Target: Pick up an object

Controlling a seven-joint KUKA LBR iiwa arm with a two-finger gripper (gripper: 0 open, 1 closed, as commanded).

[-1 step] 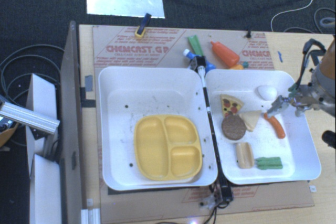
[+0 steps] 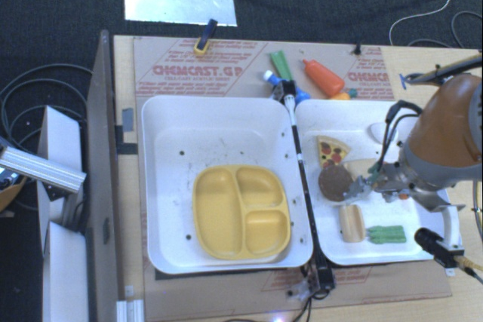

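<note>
1. left bin [image 2: 166,124]: holds a yellow divided tray [image 2: 241,211].
2. right bin [image 2: 355,113]: arm [image 2: 445,136] reaches in from the right.
3. jaws [image 2: 361,188] just beside the brown round patty [image 2: 334,182]; can't tell if apart or together.
4. pizza slice [image 2: 331,151] above the patty, tan bread piece [image 2: 351,222] and green piece [image 2: 386,234] below.

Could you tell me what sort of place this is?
Probably a robotics lab test bench: two white bins on a board, toy food like a pizza slice, and loose cables on dark carpet.
</note>
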